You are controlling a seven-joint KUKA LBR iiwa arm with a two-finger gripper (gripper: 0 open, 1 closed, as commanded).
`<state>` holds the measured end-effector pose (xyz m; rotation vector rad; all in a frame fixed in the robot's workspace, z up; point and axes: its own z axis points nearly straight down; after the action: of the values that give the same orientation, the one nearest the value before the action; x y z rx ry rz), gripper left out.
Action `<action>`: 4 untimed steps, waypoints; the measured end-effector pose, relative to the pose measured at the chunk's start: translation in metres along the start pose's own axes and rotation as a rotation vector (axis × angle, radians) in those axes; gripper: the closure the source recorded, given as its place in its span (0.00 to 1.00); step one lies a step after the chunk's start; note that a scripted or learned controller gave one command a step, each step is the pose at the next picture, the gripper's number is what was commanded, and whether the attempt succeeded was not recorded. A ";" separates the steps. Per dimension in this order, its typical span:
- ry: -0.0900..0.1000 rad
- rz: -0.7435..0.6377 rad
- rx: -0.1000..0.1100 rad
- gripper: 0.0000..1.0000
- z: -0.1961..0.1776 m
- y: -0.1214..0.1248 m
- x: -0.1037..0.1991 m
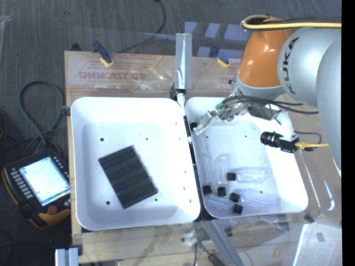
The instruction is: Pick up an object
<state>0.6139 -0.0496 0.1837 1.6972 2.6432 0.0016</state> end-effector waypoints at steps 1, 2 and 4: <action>0.001 -0.085 0.004 0.00 0.043 -0.154 -0.021; -0.011 -0.057 -0.002 0.00 0.090 -0.099 -0.022; -0.002 -0.048 0.001 1.00 -0.001 0.003 -0.013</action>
<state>0.6224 -0.0603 0.1844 1.6332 2.6821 -0.0015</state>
